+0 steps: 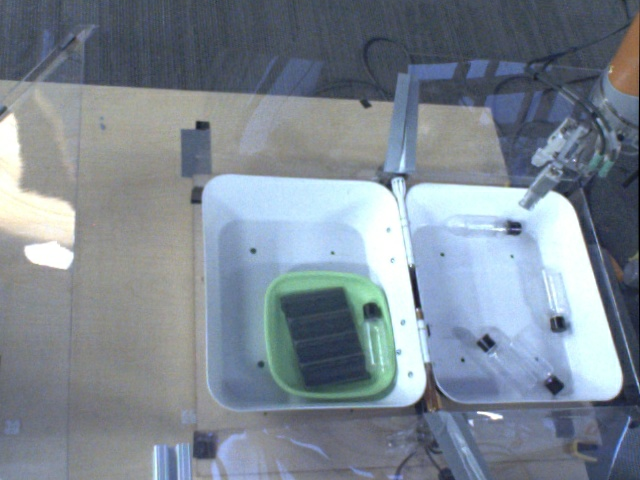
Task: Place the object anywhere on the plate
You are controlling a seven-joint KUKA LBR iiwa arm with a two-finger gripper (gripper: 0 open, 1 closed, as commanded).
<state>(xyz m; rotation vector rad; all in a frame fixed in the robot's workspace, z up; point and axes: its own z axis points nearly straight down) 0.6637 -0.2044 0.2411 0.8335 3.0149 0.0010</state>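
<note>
Green plate (285, 353) sits in left bin, front-centre, dark ribbed insert on it. One clear vial with black cap (374, 336) lies flat on the plate's right side. Four more clear black-capped vials (484, 227) lie scattered in right bin.

My desk (110, 268) is pale wood under glare; beyond its far edge, dark ribbed carpet (250, 13) with black cables (385, 53).
</note>
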